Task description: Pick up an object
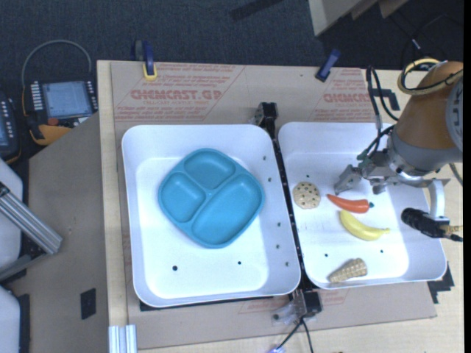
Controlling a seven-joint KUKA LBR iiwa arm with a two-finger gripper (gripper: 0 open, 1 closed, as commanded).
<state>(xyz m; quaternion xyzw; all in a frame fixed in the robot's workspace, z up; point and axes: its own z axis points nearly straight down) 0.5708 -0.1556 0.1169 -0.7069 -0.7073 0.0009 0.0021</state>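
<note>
Progress: nothing is lifted yet, by the look of it; every object lies on a bin floor, so the whole pick is left to do.
Hand: the hand (pixel 358 179) hangs low in the right bin (pixel 419 267), its two grey fingers spread apart with nothing between them.
Nearest object: the red pepper (pixel 348 204) lies just near of the hand, close under the fingertips; I judge it the likeliest target, though that is a guess.
Other objects, right bin: a speckled cookie (pixel 306 194) to the left of the pepper, a banana (pixel 362 228) just nearer than the pepper, and a ridged tan cone (pixel 348 271) at the near edge.
Left bin: the left bin (pixel 147 160) holds a blue divided plate (pixel 211 196), well apart from the hand.
Hard to make out: whether the fingertips touch the bin floor or hover above it; the wrist and arm cover the far right part of the bin.
Cut off: the arm leaves the picture at the right.
Unclear: what the cone really is.
</note>
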